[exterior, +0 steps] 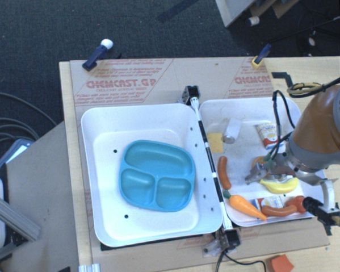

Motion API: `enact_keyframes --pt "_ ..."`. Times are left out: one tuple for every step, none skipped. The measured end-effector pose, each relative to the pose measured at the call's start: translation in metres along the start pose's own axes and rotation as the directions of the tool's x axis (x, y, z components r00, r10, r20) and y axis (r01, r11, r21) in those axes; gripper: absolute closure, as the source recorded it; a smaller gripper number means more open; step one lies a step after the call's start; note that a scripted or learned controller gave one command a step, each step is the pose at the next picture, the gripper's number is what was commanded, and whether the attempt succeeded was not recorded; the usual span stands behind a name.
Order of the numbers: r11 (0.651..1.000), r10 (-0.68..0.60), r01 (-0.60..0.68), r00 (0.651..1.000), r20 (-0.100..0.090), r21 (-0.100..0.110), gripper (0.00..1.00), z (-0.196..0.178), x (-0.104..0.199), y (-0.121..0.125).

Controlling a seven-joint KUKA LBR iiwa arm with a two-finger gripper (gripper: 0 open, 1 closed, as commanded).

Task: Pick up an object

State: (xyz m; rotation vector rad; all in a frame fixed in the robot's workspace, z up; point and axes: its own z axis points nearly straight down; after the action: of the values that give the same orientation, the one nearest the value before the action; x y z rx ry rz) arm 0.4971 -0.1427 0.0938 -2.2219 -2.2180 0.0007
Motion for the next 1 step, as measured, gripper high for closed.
enact_keyframes --pt "1.0 -0.003 0.003 1.0 0.001 -0.002 0.0 0.0092 0.0114 0.0635"
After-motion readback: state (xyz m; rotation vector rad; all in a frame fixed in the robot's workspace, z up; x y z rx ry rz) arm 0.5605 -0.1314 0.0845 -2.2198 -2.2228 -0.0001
